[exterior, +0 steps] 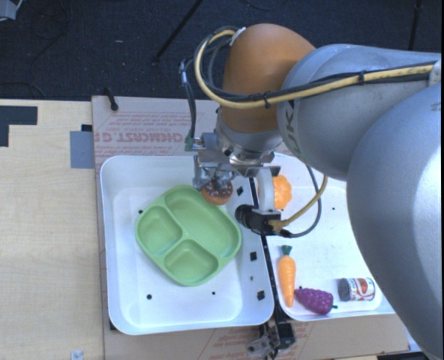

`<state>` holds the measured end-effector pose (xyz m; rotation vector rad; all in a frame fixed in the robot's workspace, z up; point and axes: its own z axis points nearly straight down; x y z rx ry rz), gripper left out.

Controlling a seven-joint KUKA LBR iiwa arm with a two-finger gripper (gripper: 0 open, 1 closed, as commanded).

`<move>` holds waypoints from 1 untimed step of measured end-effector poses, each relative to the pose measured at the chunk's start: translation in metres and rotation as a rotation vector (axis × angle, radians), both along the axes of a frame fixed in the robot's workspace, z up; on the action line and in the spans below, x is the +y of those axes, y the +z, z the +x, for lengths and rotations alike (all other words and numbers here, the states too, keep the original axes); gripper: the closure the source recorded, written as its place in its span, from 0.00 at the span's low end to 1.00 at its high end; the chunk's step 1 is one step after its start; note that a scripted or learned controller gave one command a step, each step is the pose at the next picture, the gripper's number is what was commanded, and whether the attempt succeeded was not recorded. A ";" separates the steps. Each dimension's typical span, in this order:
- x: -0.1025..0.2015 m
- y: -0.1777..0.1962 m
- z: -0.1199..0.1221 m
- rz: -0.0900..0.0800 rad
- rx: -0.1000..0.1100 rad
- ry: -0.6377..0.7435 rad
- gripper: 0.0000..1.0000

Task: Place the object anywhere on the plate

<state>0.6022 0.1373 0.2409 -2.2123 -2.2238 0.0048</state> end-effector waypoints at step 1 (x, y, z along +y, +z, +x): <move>0.009 -0.009 0.008 -0.002 -0.002 -0.005 1.00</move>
